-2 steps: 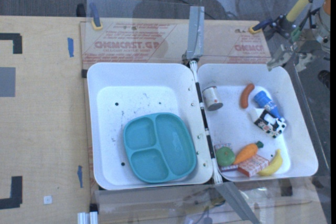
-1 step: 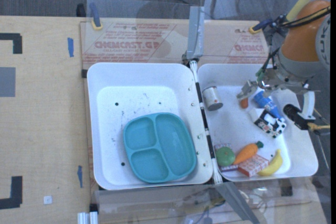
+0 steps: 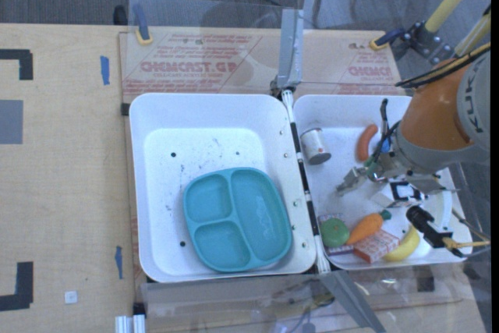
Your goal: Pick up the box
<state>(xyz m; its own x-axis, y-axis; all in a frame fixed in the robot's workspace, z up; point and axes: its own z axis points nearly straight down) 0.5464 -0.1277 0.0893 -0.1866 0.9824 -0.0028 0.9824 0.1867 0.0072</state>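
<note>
Arm is reaching in from the right over the right bin (image 3: 312,109), orange band above the wrist. Gripper (image 3: 360,177) is hanging low near the bin's middle; jaws are too small and cluttered against the white floor to read, so cannot tell whether released or clenched. Nothing is visibly sitting between them.

Box (image 3: 375,246) is lying flat at the bin's front edge, red-orange, small. From the jaws it is lying toward the front wall and a touch to the arm's side. Long axis is running roughly along the front wall, tilted slightly.

Crowding: carrot (image 3: 365,228) is touching or just beside the box on its rear side; green fruit (image 3: 335,232) is sitting near its left end; banana (image 3: 404,245) is curving against its right end. Front wall is just beside its near long side. Judgement: little open room on any side; jaws closing across the short axis would be squeezed between carrot and wall.

Elsewhere: metal can (image 3: 315,145) and sausage (image 3: 366,142) are lying toward the rear, well apart from the box. Left bin (image 3: 156,121) is carrying a teal divided plate (image 3: 236,218).
</note>
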